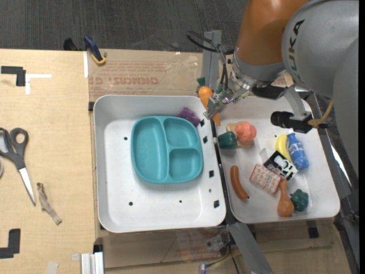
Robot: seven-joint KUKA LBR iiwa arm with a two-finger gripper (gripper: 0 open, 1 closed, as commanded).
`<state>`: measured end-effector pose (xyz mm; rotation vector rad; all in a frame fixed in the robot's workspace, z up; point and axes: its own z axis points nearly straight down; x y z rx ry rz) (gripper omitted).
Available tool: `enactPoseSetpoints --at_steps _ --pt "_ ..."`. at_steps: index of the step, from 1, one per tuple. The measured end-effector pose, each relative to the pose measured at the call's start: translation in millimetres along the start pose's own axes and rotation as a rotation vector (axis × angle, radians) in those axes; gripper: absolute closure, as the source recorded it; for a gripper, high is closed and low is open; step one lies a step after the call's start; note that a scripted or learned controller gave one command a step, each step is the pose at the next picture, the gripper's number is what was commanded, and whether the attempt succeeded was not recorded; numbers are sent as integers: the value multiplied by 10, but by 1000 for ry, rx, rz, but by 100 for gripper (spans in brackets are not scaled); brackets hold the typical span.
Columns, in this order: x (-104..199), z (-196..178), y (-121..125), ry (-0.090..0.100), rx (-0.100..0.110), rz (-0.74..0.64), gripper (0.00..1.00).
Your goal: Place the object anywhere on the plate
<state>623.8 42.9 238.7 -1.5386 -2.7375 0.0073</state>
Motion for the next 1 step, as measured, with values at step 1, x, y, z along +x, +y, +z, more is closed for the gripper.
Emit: enactPoseSetpoints --at_steps 1 --pt "-1 -1 0 0 0 1 0"
